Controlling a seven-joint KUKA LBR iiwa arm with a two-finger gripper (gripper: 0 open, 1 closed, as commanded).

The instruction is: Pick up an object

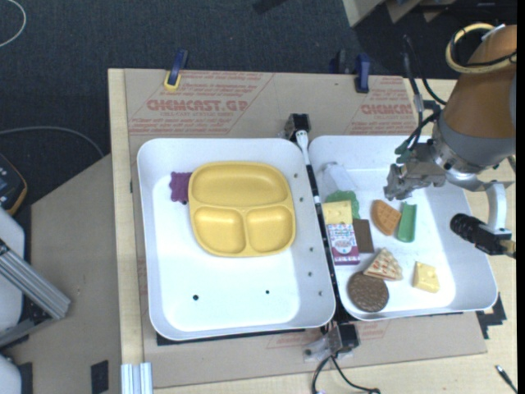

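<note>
- The toy food lies in the right bin: an orange piece and a green piece just under the gripper.
- Nothing looks lifted yet; the pick remains.
- Cannot tell its state.
- Cheese, cookie crowd nearby; yellow tray sits left.

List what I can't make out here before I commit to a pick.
- Pincer, camera view: its tips blur into the dark wrist hardware above the right bin, so open or shut cannot be told.
- Purple object, camera view: mostly hidden behind the yellow divided tray in the left bin; identity unclear.
- Green item: partly covered by the yellow block.
</note>
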